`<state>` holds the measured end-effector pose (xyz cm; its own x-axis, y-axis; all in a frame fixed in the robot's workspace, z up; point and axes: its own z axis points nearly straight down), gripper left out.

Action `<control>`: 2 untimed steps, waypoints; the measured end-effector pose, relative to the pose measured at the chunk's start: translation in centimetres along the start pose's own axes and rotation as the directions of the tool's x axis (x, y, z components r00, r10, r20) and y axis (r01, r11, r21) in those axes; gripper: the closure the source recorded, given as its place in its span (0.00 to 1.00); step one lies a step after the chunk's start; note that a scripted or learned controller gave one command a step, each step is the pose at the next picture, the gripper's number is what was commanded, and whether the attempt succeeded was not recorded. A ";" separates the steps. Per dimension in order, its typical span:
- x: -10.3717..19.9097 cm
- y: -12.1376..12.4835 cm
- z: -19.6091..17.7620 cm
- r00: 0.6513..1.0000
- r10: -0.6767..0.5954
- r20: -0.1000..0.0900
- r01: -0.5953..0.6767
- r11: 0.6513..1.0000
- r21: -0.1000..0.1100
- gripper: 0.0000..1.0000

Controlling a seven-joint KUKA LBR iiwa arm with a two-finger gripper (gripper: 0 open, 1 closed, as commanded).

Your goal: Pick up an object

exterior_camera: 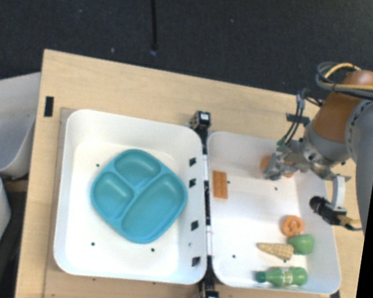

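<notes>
In the right bin (237, 272) the middle floor is free for passing, while an orange block (219, 184) lies near the left wall and an orange ball (292, 225), green ball (303, 243), cone (276, 249) and green bottle (284, 275) crowd the lower right corner.

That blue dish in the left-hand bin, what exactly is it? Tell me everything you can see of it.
The blue tray is a rounded, turquoise divided plate, plastic by its smooth matte look. Raised ridges split it into three compartments: two smaller ones toward the upper left and one larger at the lower right. Nothing lies in them. It lies flat, turned at a slant, near the middle of the left bin, resting on the bin's white floor and apart from its walls.
</notes>
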<state>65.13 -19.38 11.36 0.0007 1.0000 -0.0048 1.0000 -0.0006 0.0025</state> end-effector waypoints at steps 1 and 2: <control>0.1 0.7 -6.3 1.000 -0.003 -0.003 0.003 1.000 -0.005 1.00; 0.5 1.1 -10.9 1.000 -0.004 -0.003 0.004 1.000 -0.004 1.00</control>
<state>66.18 -18.83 22.29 -0.0033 1.0000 -0.0014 1.0000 0.0033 0.0066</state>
